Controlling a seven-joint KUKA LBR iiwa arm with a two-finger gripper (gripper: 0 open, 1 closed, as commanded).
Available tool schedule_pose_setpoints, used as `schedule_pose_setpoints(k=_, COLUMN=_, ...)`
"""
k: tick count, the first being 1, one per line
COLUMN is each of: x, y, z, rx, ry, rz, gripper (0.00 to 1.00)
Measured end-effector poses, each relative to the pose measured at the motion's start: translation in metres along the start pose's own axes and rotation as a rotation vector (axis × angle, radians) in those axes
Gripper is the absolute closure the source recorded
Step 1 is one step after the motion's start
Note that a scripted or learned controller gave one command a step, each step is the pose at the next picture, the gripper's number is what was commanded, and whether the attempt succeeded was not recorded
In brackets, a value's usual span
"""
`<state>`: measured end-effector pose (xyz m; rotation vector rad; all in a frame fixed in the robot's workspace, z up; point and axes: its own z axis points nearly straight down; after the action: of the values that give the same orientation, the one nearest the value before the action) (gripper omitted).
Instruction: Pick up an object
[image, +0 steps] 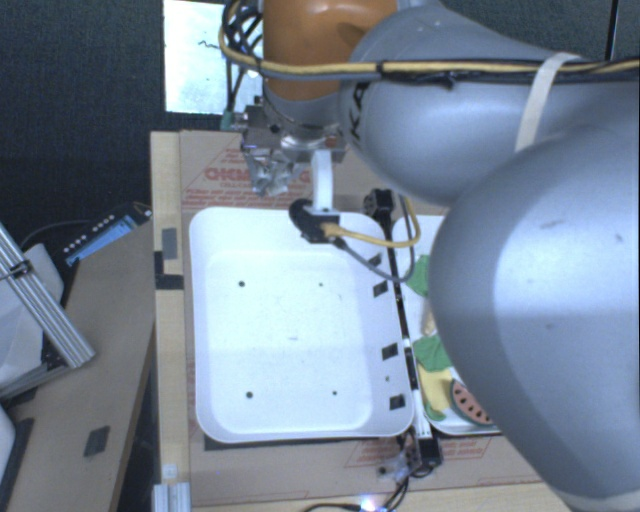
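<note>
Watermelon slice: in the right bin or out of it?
In. The watermelon slice lies inside the right bin's near rim, beside a yellow piece.

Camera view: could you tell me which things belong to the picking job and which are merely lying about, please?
Job: gripper; green piece, yellow piece and watermelon slice in the right bin.
Lying about: blue device, metal rails, cardboard sheet.
</note>
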<state>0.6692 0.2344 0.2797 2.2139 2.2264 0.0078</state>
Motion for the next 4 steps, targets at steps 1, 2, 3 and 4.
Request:
schedule_pose_setpoints(k=1, x=-0.077, y=-0.003, z=-0.008, rx=0.004, ry=-0.003, rz=0.010, gripper=1.00)
schedule_pose_setpoints(k=2, x=-0.018, y=-0.001, z=-0.005, rx=0.002, ry=0.000, rz=-0.002, gripper=1.00)
schedule_pose_setpoints(k=3, x=0.001, y=-0.001, z=0.009, rx=0.004, ry=-0.002, rz=0.000, gripper=1.00)
schedule_pose_setpoints(k=4, x=0.000, y=-0.001, z=0.023, rx=0.004, ry=-0.003, rz=0.002, gripper=1.00)
